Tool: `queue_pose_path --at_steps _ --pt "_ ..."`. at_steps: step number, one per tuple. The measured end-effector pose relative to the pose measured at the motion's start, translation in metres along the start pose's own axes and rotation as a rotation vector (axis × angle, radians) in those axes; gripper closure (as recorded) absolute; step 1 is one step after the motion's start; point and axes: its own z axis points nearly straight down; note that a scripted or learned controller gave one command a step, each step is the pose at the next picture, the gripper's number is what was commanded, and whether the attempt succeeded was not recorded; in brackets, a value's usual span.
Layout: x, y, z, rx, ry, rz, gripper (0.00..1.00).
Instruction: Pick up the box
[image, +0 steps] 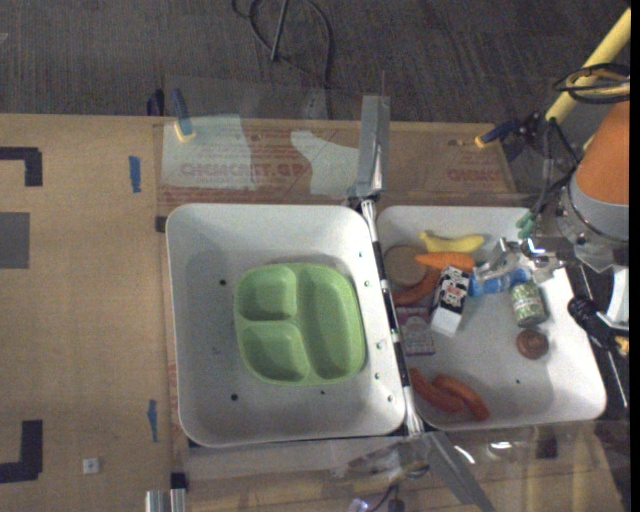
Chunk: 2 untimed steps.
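Note:
The box, a small white carton with black and red print, lies tilted in the left part of the right bin. The arm comes in from the right, its orange band above the bin's right rim. My gripper hangs over the upper right part of that bin, to the right of the box and a little behind it, close to a blue item and a small green can. It is apart from the box.
The right bin also holds a banana, a carrot, a brown disc, a red sausage, a brown round item and a small packet. A green divided plate lies in the left bin.

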Motion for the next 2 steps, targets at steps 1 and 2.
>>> queue_pose_path --at_steps 1,2 --pt "0.028 -0.059 0.116 0.001 0.001 -0.208 0.00" --pt "0.034 -0.031 -0.174 -0.004 -0.003 -0.416 0.00"
